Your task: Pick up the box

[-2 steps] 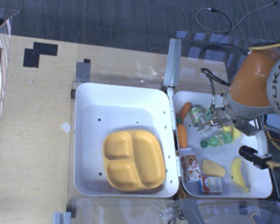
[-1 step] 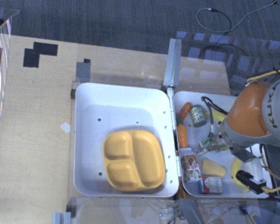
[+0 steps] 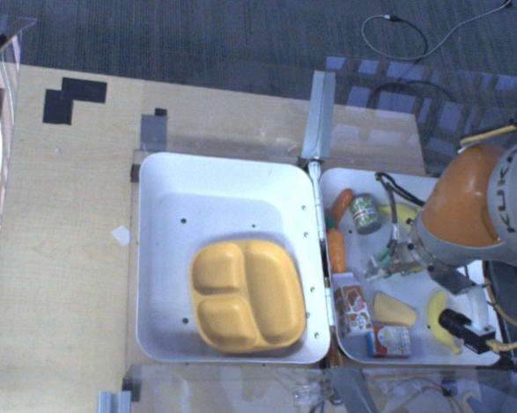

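Note:
The box [image 3: 350, 307] is small and flat, with a red-brown printed face. It lies in the right bin [image 3: 411, 358] against its left wall, near the front. My gripper [image 3: 391, 260] hangs over the middle of that bin, a little behind and to the right of the box, apart from it. The grey wrist and its orange band [image 3: 460, 202] cover the bin's right side. Nothing shows in the gripper's grasp.
Around the box lie an orange carrot [image 3: 336, 250], a green-lidded can [image 3: 364, 214], a yellow cheese wedge [image 3: 394, 310], a small red and white pack [image 3: 392, 342] and a banana [image 3: 442, 316]. The left bin [image 3: 163, 239] holds a yellow divided plate [image 3: 247, 294].

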{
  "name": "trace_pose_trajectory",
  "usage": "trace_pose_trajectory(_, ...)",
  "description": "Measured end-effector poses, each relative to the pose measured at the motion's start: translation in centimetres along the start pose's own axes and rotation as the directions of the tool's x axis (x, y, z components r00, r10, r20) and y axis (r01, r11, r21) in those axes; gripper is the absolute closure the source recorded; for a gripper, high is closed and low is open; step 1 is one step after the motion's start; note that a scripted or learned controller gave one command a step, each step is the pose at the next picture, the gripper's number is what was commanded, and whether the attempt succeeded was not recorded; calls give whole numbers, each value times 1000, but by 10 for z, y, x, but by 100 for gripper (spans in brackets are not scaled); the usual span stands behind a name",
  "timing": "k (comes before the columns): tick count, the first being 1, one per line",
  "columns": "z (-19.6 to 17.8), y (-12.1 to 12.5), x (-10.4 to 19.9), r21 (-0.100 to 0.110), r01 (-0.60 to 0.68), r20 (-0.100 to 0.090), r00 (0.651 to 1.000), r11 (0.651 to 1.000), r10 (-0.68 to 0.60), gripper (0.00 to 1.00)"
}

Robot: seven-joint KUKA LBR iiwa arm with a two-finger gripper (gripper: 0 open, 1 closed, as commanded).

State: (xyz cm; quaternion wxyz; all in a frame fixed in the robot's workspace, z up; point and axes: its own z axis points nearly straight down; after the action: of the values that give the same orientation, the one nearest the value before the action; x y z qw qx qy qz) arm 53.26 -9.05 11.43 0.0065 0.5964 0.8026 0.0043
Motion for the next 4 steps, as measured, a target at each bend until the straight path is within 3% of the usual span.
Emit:
trace_pose_trajectory(1,24,-27,-47,1,-84,0,997,997,84,100)
trace_pose_trajectory(2,27,51,-85,3,-244,3,970,970,244,100)
trace_pose_trajectory(3,32,84,-136,42,-340,-2,940,939,340,100)
trace_pose_trajectory(4,30,86,-132,45,-338,-10,941,940,338,0)
